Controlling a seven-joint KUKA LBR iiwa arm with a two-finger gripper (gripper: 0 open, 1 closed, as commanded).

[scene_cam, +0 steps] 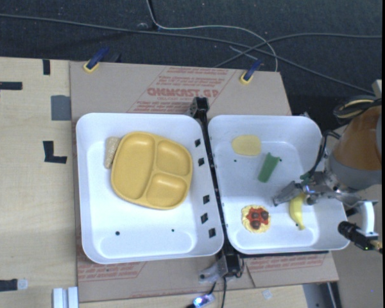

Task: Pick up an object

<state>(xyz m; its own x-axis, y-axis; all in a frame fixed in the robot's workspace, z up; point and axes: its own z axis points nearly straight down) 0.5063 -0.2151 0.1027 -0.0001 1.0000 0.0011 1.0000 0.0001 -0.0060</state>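
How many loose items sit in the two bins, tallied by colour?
Yellow: 3, the divided plate, the flat round piece, the banana
Green: 1, the block
Tan: 1, the piece under the plate's edge
Yellow with red topping: 1, the small pizza
Total: 6

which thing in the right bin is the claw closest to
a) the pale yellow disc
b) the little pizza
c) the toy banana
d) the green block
c: the claw sits at the right side of the right bin, right over the top end of the toy banana, while the other items lie further left.
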